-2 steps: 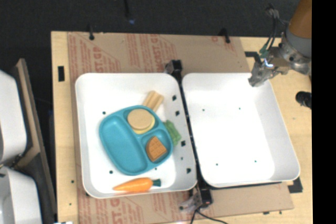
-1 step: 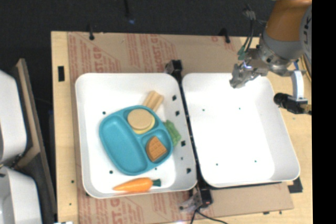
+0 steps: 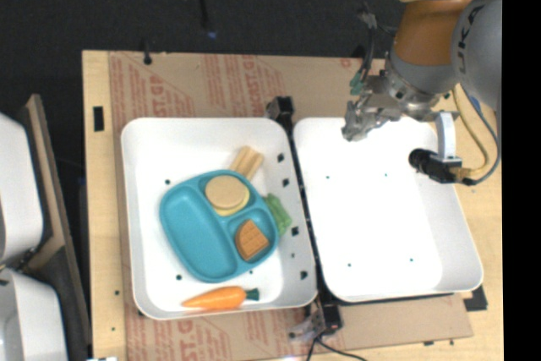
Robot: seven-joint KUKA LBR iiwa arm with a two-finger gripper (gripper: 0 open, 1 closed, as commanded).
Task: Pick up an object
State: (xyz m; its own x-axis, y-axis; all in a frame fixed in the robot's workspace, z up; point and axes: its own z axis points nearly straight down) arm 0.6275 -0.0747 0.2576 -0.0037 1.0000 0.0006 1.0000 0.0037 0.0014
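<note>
The carrot [image 3: 221,298] lies at the front of the left bin [image 3: 139,182], just before a blue tray [image 3: 199,237] with a round cracker [image 3: 228,193] and a brown piece [image 3: 253,240]. The gripper [image 3: 357,129] hangs over the far edge of the right bin [image 3: 380,216], holding nothing.
</note>
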